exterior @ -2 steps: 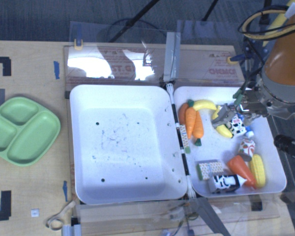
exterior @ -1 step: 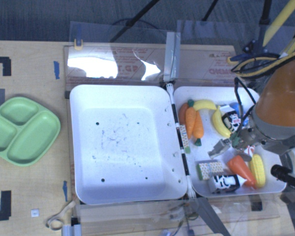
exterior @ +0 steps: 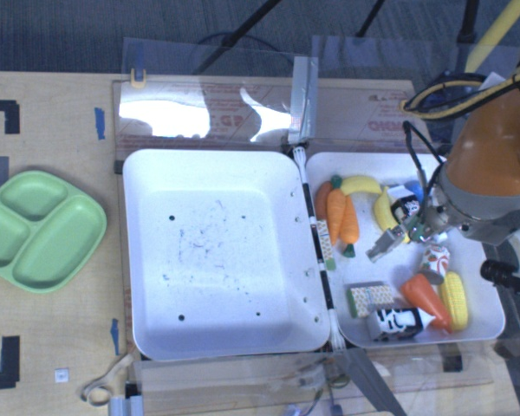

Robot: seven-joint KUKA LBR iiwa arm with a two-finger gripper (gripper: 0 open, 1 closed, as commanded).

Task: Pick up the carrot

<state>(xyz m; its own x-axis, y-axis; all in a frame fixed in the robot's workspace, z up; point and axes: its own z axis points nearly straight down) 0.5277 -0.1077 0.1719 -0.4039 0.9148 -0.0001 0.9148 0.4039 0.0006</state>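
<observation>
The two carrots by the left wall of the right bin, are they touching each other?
Touching. The camera view shows the carrot lying side by side against the second carrot, no white bin floor visible between them.

The arm [exterior: 490, 159] runs off the right edge (its hand's [exterior: 390, 243] finger state is too blurred to tell).

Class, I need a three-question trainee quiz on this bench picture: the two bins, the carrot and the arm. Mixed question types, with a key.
1. True or false: the carrot lies in the right bin.
2. Which fruit lies just right of the carrot? A) apple B) banana C) grape
3. Fill in: the green plate sits to the ____ of the left bin.

Key: 1 true; 2 B; 3 left.
</observation>
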